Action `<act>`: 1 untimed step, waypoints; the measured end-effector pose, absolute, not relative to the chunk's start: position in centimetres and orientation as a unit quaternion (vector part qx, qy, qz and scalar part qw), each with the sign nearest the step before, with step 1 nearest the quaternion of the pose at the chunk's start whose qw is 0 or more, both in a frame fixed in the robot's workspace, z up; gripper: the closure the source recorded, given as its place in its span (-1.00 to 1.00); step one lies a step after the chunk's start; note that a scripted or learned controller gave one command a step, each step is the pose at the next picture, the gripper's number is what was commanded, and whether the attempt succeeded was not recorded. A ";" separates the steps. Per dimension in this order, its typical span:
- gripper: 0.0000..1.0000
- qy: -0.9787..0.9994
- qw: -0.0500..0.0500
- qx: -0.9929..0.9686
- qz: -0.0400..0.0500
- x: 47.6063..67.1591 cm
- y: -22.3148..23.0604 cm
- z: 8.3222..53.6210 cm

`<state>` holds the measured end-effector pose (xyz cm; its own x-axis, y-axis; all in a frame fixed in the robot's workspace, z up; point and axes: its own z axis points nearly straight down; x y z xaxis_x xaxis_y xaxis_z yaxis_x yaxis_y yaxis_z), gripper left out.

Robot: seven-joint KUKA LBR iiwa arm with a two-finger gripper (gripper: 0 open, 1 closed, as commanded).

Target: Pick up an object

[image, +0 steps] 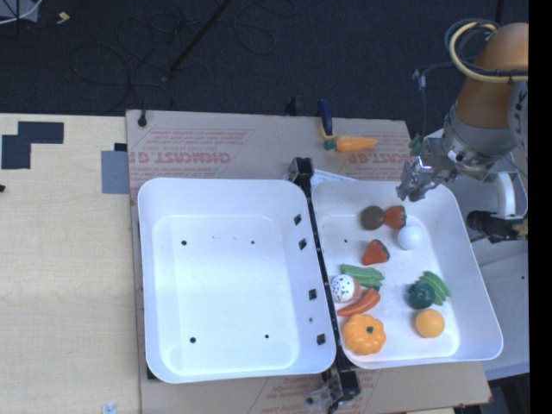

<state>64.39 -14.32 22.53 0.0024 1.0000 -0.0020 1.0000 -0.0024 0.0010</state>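
Observation:
The right bin (pixel 470 257) holds several toy foods: a brown ball (pixel 372 217) touching a red-orange piece (pixel 395 216), a white ball (pixel 410 236), a strawberry (pixel 375 253), green beans (pixel 362 275), a white speckled ball (pixel 342 287), a red chili (pixel 360 303), an orange pumpkin (pixel 364 335), a broccoli (pixel 423 293) and an orange (pixel 429 323). My gripper (pixel 416 185) hangs over the bin's far right corner, above and to the right of the brown ball. Nothing is visible between its fingers.
The left bin (pixel 155 257) lies beside the right one. A toy carrot (pixel 349 144) with a blue clip lies on the cardboard behind the bins. Black clips (pixel 302 169) join the bins along the middle rim.

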 end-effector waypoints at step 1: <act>1.00 0.708 -0.002 0.706 -0.002 63.7 -6.2 18.6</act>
<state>63.70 -6.19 18.55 -0.0032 1.0000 0.0014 1.0000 0.0032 -0.0056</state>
